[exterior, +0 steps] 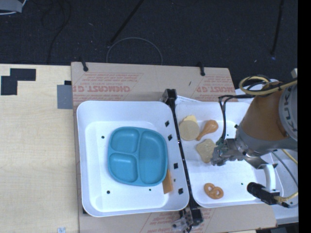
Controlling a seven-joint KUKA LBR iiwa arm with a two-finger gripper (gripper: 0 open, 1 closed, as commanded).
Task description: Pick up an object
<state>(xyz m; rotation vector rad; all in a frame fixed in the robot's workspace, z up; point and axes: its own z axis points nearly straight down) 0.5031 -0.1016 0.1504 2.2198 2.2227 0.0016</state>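
Note:
In the right bin [233, 198] lie a pale round bun-like piece [189, 128], an orange-tan drumstick shape [209, 127], a beige chunk [206, 149] and a small brown pretzel [213, 191]. My gripper [219, 157] hangs low over that bin, right beside the beige chunk's right edge. The grey arm with its orange band [265, 118] comes in from the right and covers part of the bin. Nothing shows between the fingers.
The left bin [90, 130] holds a blue divided plate [137, 155] and a thin brown strip [167, 182] by its right wall. A black divider [177, 149] runs between the bins. Cables [252, 83] loop near the arm. Cardboard [146, 84] lies under the bins.

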